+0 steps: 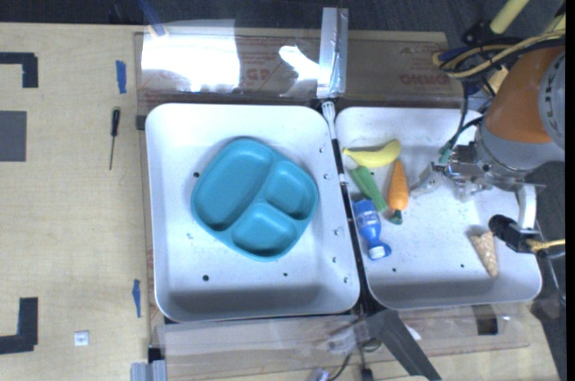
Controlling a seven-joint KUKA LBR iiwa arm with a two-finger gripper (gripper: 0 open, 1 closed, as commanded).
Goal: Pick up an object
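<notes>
Objects clustered at the right bin's left edge, arm off to the right

Objects for picking lay in the right bin (431, 285), which served as the reference for everything else. Left of that bin, touching it along the shared rim, sat the left bin (171, 146) with a blue divided plate (256, 198) at its middle. Just inside the right bin's left wall lay a tight group: a yellow banana (375, 155) nearest the far rim, a green stick-like piece (367, 185) below it, a blue bottle-shaped toy (367, 226) nearer the front, and an orange carrot (397, 187) just beside the green piece. Toward the bin's front right corner, well apart from the group, lay a tan crumbly piece (485, 252). The end effector (458, 174) hung over the bin's right half, near the carrot but apart from it; whether it was spread or closed could not be told, and nothing showed in its grip.

A good pick would probably favour an item with free space around it. The carrot's right flank looked open, so a descent centred on it, jaws across its narrow width, seemed likeliest to avoid nudging the green piece. The tan piece was isolated but looked fragile.
</notes>
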